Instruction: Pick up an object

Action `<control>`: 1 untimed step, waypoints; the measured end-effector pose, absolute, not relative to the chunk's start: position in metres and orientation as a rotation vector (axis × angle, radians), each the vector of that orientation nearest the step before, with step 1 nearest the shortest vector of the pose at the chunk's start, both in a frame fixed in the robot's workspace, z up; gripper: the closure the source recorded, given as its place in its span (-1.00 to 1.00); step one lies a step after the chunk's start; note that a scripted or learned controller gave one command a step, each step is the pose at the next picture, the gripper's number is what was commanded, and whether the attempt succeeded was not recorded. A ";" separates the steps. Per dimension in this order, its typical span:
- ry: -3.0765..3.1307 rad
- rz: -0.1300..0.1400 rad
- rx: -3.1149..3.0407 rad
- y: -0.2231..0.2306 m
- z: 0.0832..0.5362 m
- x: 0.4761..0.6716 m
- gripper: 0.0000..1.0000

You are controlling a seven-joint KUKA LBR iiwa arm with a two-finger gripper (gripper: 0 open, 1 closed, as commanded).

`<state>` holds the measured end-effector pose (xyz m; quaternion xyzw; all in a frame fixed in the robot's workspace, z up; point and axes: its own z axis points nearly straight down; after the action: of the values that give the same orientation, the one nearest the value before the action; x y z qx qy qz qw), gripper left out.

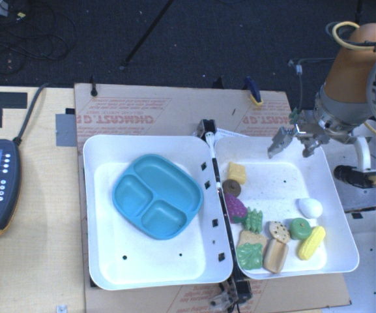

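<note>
Leftmost, a blue divided plate (157, 204) lies in the left bin (103, 253). Next, the right bin (334, 194) holds toy foods along its left and near sides: a yellow block (236, 173), purple grapes (235, 208), a white egg (310, 207), a green round piece (300, 227) and yellow corn (311, 242). Above that bin's far right corner hangs the gripper (294, 143), fingers spread apart, holding nothing.
</note>
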<state>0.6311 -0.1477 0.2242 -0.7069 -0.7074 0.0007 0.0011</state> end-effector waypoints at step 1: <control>-2.211 0.009 -2.215 -0.105 0.148 0.563 -1.00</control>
<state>0.5632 -0.1046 0.1484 -0.7078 -0.7064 0.0029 0.0058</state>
